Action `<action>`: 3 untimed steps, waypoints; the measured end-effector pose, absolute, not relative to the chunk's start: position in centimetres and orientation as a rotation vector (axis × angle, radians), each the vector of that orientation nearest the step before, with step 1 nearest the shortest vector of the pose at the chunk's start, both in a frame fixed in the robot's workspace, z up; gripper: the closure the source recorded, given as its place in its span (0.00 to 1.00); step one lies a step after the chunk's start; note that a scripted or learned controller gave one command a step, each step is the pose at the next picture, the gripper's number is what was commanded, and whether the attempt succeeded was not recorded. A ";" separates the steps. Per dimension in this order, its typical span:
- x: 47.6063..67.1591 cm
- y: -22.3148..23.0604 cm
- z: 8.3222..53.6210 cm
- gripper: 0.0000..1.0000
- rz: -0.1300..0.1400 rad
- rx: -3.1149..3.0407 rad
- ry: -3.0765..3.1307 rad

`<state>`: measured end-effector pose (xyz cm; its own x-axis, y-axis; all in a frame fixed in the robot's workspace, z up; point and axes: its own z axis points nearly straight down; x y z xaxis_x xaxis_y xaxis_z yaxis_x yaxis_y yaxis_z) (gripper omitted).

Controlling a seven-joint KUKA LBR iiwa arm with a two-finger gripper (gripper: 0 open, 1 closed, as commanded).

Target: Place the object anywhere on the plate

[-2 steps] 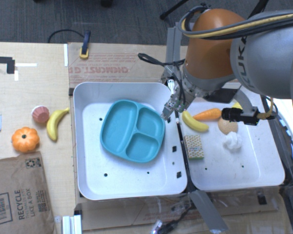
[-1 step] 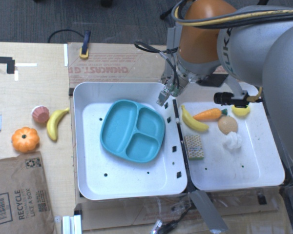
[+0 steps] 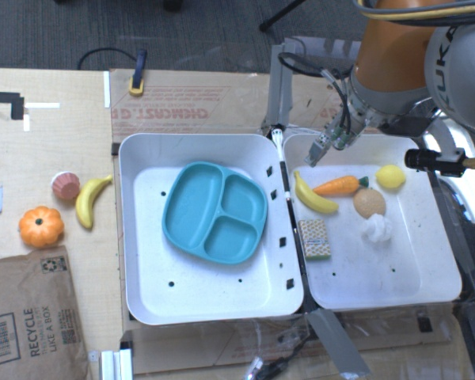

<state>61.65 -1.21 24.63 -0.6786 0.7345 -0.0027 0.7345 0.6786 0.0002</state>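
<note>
A blue three-compartment plate lies in the left bin, with nothing on it. The right bin holds a yellow banana, an orange carrot, a yellow lemon, a tan round item, a white crumpled item and a yellow-green sponge block. My gripper hangs over the right bin's back left corner, just above and behind the banana's upper end. It is open, with nothing between its fingers.
On the bench left of the bins lie a small pumpkin, a second banana and a pink cupcake-like item. A brown paper bag sits at the front left. The bins' shared wall separates plate and objects.
</note>
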 end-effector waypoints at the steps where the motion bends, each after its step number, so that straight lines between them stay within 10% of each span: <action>1: 64.7 -2.8 19.1 1.00 -0.002 1.213 2.897; 3: 65.0 -2.4 19.1 1.00 -0.002 1.106 2.939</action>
<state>64.98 -2.44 19.14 -0.7521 0.6590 -0.0017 0.6590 0.7521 -0.0010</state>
